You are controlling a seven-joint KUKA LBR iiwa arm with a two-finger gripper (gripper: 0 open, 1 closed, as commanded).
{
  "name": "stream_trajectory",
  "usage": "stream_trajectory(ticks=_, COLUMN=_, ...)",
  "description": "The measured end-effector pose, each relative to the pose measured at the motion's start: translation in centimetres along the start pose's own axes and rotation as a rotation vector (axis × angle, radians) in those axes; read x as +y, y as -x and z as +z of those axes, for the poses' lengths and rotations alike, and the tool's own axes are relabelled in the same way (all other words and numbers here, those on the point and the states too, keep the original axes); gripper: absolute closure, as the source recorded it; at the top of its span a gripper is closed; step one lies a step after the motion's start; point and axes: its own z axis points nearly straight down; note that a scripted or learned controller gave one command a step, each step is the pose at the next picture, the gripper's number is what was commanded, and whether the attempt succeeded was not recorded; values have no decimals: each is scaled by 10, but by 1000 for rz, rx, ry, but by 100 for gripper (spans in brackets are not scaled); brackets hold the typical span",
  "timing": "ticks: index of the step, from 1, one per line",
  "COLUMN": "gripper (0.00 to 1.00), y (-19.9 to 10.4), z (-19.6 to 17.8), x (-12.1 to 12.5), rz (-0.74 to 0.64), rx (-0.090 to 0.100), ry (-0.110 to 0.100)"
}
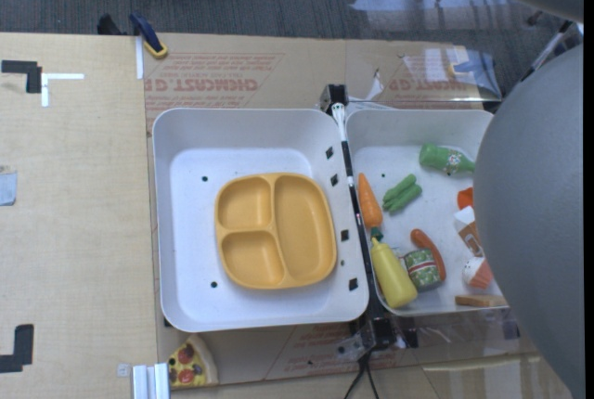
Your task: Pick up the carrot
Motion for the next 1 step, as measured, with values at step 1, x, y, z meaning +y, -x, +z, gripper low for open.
stream_trajectory(ticks=1, gripper=0, y=0, z=0, x=0, rz=0, rx=0, ry=0)
